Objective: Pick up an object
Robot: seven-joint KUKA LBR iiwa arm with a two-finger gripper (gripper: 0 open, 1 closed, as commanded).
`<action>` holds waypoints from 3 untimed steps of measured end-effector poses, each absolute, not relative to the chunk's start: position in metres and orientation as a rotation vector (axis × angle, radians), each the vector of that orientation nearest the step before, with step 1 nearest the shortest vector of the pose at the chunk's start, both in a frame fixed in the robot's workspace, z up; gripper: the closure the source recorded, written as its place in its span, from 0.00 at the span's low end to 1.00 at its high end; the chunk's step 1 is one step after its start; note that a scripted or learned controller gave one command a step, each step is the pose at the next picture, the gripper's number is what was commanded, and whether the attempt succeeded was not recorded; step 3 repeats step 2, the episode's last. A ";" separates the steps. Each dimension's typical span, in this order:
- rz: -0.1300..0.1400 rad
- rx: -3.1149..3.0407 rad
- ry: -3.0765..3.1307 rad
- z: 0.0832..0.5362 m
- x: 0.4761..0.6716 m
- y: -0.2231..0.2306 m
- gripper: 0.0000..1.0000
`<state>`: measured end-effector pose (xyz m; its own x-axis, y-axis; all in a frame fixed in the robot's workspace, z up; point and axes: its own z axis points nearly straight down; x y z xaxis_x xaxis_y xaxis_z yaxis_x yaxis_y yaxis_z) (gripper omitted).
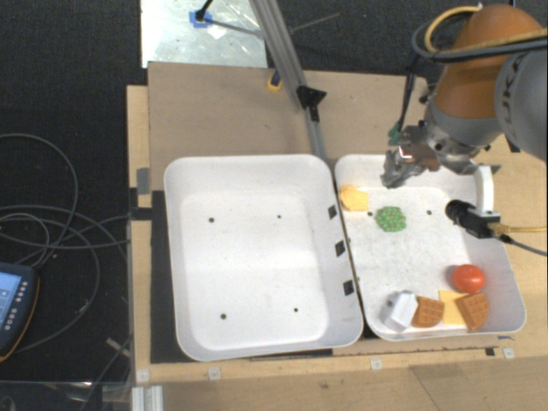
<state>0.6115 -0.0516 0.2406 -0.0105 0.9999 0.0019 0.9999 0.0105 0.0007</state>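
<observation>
My gripper (396, 176) hangs over the far part of the right bin (488, 229), just above and right of a yellow piece (354, 199) that lies against the bin's left wall. A green bumpy ball (391, 219) rests a little nearer, below the gripper. Toward the front right sit a red tomato (467, 276), a yellow slab (450, 302), two brown waffle-like pieces (428, 312) (473, 309) and a grey-white object (397, 309). Nothing shows between the fingers.
The left bin (257, 178) stands beside the right one, with a black clip row between them. A grey pole (282, 50) slants over the bench's far side. A black fitting (467, 215) with a cable sits at the right bin's right rim.
</observation>
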 end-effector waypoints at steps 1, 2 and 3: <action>-0.004 -2.209 -2.233 0.229 0.623 0.002 1.00; -0.004 -2.209 -2.233 0.220 0.630 0.052 1.00; -0.004 -2.209 -2.233 0.220 0.630 0.052 1.00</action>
